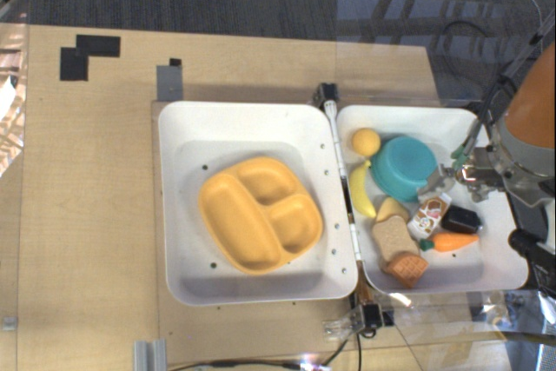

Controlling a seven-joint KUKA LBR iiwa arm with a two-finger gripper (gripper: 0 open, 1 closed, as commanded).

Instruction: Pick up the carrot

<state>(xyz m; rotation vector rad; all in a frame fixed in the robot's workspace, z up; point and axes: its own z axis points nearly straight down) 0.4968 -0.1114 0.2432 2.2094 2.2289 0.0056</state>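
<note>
The carrot, orange with a green stub at its left end, lies flat near the front of the right bin. It is just below a black block and right of a small labelled bottle. My gripper hangs over the right bin's middle right, beside the teal bowl. It is behind the carrot, with the black block between them. Nothing is visibly held.
The right bin also holds a lemon, a banana, a bread slice and a brown waffle-like piece. A yellow divided plate sits in the left bin. The arm's orange band is at the right edge.
</note>
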